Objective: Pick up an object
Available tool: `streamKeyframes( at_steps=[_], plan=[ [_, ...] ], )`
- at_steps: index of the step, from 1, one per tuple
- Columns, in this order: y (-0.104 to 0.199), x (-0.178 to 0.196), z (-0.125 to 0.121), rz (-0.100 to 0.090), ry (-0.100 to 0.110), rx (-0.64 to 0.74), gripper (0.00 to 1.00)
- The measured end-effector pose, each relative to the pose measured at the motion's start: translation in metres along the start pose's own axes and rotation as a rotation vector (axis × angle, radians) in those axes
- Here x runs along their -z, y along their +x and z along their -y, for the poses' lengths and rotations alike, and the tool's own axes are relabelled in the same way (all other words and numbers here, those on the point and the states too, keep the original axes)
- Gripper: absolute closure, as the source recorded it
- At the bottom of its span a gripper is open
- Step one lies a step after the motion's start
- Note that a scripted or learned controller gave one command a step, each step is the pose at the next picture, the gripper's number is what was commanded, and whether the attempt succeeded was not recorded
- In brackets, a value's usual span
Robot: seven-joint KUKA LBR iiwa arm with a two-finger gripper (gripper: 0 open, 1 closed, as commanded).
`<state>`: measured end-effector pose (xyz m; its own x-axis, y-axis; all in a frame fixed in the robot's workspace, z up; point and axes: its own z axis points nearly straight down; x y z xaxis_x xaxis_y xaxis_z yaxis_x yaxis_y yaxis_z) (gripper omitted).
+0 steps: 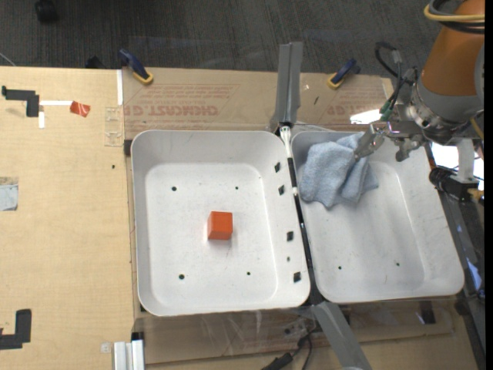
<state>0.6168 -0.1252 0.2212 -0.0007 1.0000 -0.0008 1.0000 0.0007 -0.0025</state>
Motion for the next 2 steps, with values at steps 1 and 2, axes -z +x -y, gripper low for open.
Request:
streamKeyframes(
  at_steps=[1,2],
  plan=[
    [-0.037,-0.126,-0.038,0.003,-0.010,0.123,0.00],
    [-0.033,-0.104,-0.021,0.001,-0.004,0.354,0.00]
  ],
)
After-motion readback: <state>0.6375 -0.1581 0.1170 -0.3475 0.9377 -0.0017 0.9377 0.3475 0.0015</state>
